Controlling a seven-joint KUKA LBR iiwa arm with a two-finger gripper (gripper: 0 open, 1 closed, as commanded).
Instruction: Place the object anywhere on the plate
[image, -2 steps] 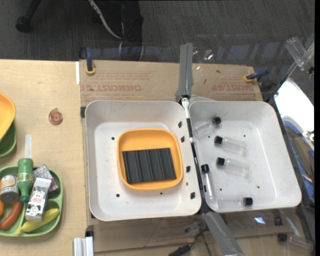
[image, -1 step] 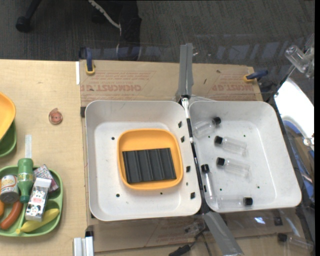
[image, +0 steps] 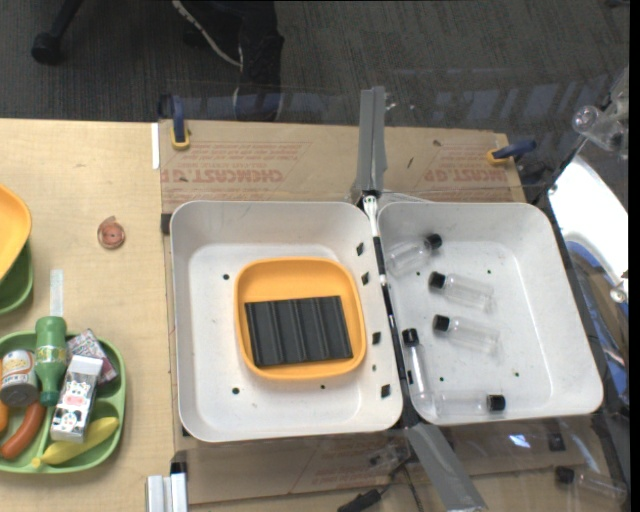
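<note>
**Bench Layout: Tray, Bins, Plate, Vials**

Lower left of the frame: a green tray (image: 100, 440) of toy food rests on the bench (image: 90, 180). At centre, the left bin (image: 200, 400) contains a yellow plate (image: 298, 277) with a black ribbed insert (image: 300, 331) lying on it. To its right, the right bin (image: 560, 330) contains the clear black-capped vials (image: 462, 288), scattered and lying on their sides, one against the bin's left wall. None touches the plate.

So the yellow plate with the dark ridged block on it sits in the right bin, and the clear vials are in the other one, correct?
Not quite. The camera view shows the yellow plate, with the dark ridged block on it, in the left bin. The clear vials lie in the right bin.
</note>
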